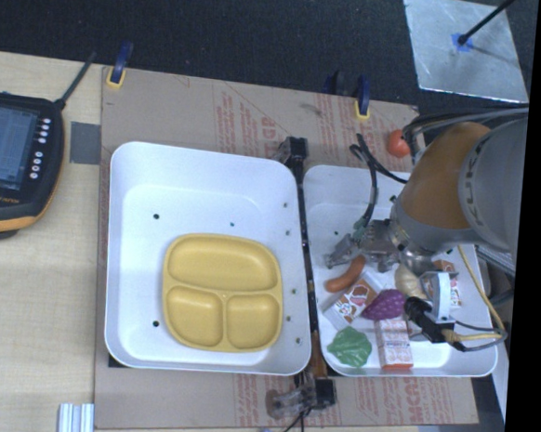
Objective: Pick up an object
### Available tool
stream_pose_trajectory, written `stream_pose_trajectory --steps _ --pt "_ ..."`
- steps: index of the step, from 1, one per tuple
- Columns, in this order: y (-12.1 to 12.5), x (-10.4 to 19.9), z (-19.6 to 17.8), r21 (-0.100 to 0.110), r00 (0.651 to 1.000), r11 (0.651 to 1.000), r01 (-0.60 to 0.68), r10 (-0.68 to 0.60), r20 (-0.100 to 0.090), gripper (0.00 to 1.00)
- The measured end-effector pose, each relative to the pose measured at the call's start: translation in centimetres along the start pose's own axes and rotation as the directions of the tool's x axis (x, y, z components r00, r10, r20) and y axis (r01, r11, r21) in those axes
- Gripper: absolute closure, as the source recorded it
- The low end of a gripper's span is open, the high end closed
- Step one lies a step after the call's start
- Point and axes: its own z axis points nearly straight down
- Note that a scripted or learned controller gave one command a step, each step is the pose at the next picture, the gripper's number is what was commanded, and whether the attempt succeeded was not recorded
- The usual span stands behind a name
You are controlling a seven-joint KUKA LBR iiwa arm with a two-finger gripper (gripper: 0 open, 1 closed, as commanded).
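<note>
At the near edge of the right bin (482, 367) lie a green leafy toy (350, 346) and a small red-and-white box (394, 345). Just beyond them sit a purple grape bunch (385, 305) and an orange sausage (345, 277). Farther in, the gripper (350, 252) hovers low just above the sausage; I cannot tell how wide it stands, and nothing shows in its grasp. This looks like the reaching step; next, it likely must lower onto the sausage.

One fixed camera looks down at a slant on the bench (30, 313), seemingly from its near edge, far enough off to take in both white bins (208, 182), with the arm (460, 179) entering from the right.
</note>
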Motion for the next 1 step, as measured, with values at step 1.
stream_pose_trajectory --steps 1 --pt "3.58 -0.34 -0.08 -0.003 1.0 1.0 -0.002 0.002 0.0 0.0"
